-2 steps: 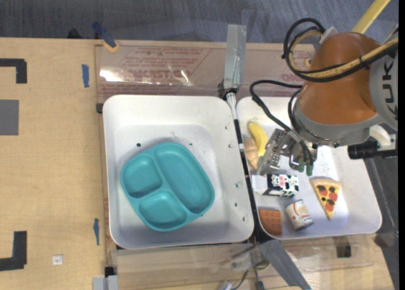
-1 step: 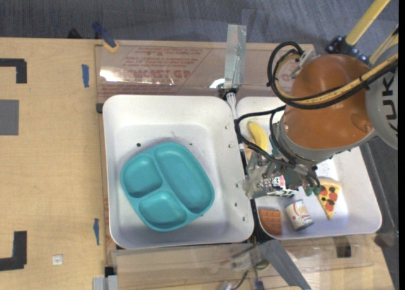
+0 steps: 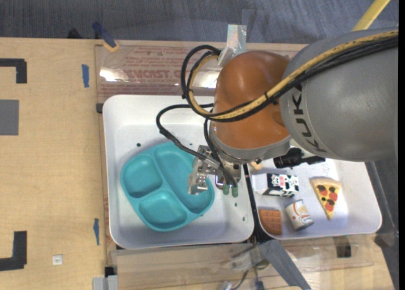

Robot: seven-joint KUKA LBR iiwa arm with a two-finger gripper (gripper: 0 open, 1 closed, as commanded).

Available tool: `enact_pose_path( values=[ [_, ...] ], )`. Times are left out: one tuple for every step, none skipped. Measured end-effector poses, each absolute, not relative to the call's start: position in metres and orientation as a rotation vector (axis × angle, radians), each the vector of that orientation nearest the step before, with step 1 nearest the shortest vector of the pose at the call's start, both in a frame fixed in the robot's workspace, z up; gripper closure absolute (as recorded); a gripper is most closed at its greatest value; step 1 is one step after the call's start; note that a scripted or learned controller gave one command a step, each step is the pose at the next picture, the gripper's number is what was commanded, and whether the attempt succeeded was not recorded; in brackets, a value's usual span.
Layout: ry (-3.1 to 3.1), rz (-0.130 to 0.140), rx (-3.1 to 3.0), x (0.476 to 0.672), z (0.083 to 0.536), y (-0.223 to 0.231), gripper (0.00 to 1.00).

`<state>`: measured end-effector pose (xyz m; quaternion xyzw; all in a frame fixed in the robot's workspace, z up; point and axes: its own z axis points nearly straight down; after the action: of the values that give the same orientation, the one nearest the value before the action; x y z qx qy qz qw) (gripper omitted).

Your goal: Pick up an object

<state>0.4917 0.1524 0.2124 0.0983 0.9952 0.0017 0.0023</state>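
A camera looks down at a slant on a wooden bench (image 3: 50, 175) that bears two shallow white bins side by side. The left bin (image 3: 120, 118) holds a teal plate (image 3: 155, 187) with three compartments, which lies toward that bin's left and front edge. The right bin (image 3: 367, 213) holds several small things near its front edge: a black-and-white cow toy (image 3: 282, 183) toward its left side, a pizza slice (image 3: 327, 195) toward its right side, a waffle (image 3: 271, 221) at the front left corner, and a small can (image 3: 299, 214) lying just beside the waffle, between it and the pizza slice.

The arm (image 3: 335, 99) reaches in from the right, large and grey, and covers the back of the right bin. Its orange band (image 3: 250, 102) sits above the wrist, over the back edge of the left bin, with black and yellow cables looping around it. The gripper (image 3: 212, 180) hangs below the wrist, over the right edge of the plate, close to the wall between the two bins. Its metal parts overlap the plate's rim. Whether the jaws are apart or together cannot be told from this angle, and nothing can be seen between them.

A clear sheet with red print (image 3: 158, 72) lies on the bench behind the left bin. Blue tape marks (image 3: 85, 75) sit on the bench beside the bin's left edge.
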Motion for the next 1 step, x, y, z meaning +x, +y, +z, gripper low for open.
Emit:
enact_pose_path(
  values=[
    [2.996,0.009,0.923,0.5266,0.2645,0.1962,1.00]
  ],
)
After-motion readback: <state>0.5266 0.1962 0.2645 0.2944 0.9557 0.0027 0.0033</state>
